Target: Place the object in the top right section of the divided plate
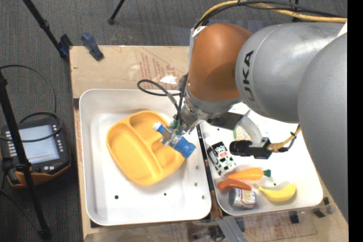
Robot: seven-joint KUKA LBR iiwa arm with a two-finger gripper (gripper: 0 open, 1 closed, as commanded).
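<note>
Tool (177, 134) clamped on small blue plastic bottle-like obj (180, 144), hanging over right edge of yellow 3-section divided plate (136, 158) just below. Transport approx done; release into top-right section left.

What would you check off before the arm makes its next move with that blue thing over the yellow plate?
1. Blue object at the gripper: ok, it sits right at the fingertips.
2. Firm grip on it: cannot tell, the arm hides the fingers.
3. Object over the yellow divided plate: ok, at its right edge.
4. Object resting in the top right section: cannot tell from this slant.
5. Plate flat inside the left bin: ok.
6. Toy foods in the right bin, such as the banana and carrot, away from the plate: ok.
</note>
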